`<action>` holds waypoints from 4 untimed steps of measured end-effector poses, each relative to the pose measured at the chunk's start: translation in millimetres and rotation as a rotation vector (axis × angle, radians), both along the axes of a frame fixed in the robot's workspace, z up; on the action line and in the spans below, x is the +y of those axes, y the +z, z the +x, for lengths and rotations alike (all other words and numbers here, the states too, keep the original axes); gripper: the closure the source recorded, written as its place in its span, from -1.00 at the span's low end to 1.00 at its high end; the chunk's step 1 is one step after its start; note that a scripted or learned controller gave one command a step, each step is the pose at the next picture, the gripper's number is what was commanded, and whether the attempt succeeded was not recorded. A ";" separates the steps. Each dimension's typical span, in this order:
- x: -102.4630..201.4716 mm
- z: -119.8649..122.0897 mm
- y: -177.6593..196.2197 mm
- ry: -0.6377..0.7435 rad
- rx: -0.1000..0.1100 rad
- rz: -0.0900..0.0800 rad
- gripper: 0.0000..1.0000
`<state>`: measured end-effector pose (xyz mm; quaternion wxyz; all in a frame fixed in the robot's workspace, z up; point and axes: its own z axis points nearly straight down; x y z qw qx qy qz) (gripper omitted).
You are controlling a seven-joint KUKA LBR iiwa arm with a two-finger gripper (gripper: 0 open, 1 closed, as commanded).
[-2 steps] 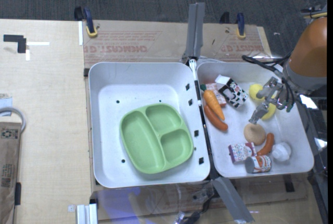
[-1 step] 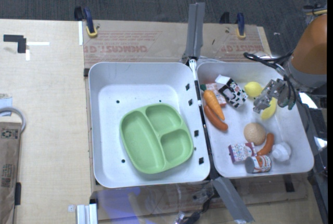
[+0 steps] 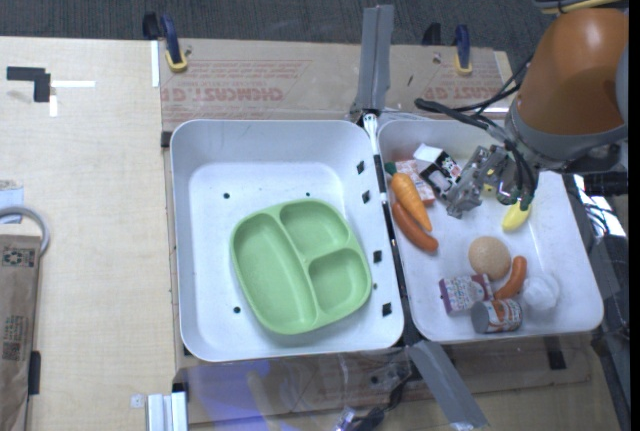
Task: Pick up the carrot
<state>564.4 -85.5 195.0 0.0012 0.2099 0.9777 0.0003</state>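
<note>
- I see the carrot (image 3: 410, 201) at the right bin's (image 3: 575, 249) left wall, touching a sausage (image 3: 415, 231) below it.
- My hand (image 3: 465, 194) hovers just right of the carrot; I cannot tell its finger state.
- Nearby: a banana (image 3: 516, 215), an egg (image 3: 489, 256), a small can (image 3: 496, 316).
- The left bin (image 3: 200, 219) holds a green divided plate (image 3: 301, 265).

The carrot (image 3: 410, 200) is orange, long and thin. It lies flat in the right bin (image 3: 575, 319), close to that bin's left wall, a bit right of the middle of the frame. It slants, with one end up and left and the other end down and right.
</note>
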 end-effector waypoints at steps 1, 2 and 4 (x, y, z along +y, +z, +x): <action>42.1 -3.5 -3.8 -0.135 0.003 0.000 1.00; 97.1 -43.0 47.7 -0.230 0.002 0.000 1.00; 109.0 -17.6 136.9 -0.246 0.000 -0.001 1.00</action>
